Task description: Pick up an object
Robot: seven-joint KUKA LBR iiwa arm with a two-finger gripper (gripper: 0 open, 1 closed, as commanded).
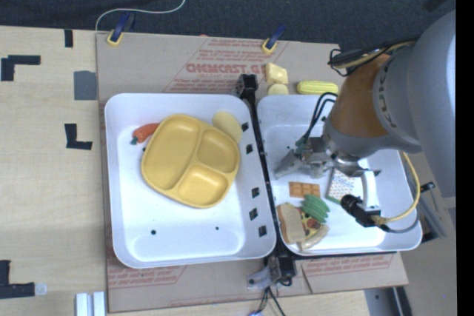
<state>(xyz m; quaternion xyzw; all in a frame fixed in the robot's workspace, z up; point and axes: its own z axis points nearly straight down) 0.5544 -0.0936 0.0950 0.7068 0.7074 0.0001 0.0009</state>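
Nearest the lens, a sandwich lies at the front edge of the right bin, with a green piece on it and a cracker just behind. Tool hangs low over the right bin's middle, beside a patterned square; whether it is open or closed cannot be told. Left bin holds a yellow tray, with an orange carrot at its left. Corn lies on the surface behind.
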